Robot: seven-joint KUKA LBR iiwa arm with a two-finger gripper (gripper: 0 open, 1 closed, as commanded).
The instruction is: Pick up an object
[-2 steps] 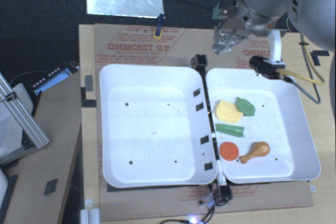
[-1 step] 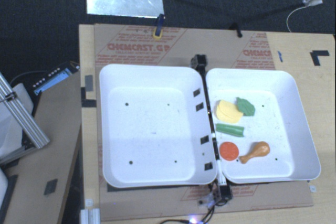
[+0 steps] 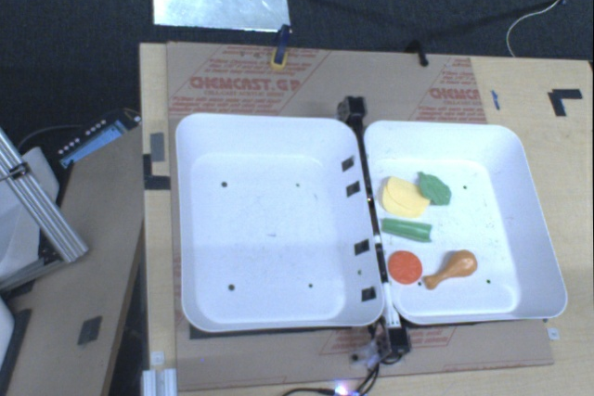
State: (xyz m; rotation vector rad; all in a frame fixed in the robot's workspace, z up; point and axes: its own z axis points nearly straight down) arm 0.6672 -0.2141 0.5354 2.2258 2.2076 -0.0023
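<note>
So, the overhead camera view, looking down on the bench. Progress-wise, I'd call this the very start: nothing is lifted, all the toy food pieces are lying flat on the floor of the right bin (image 3: 497, 218), and none of them looks disturbed or mid-grab. The whole pick is left to do: choose a piece, come down on it, close, lift. How the gripper's jaws stand, I can't tell from this.

The candidates all sit in the left half of that right bin, close to the divider between the bins. At the far end of the cluster there's a pale yellow piece (image 3: 401, 196), rounded, with a green leafy piece (image 3: 433, 188) touching its right side. Just nearer than those is a green strip (image 3: 406, 229), long and thin, lying roughly left to right. Nearest of all are a red-orange disc (image 3: 405, 267) and, just beside it on the right, a brown drumstick (image 3: 452, 267), fat end to the right and thin end pointing at the disc.

If I had to guess, the drumstick looks easiest, since its right side is open.

The left bin (image 3: 269, 227) shows white floor with a few dark dots. Both bins sit on a cardboard sheet (image 3: 232, 81).
</note>
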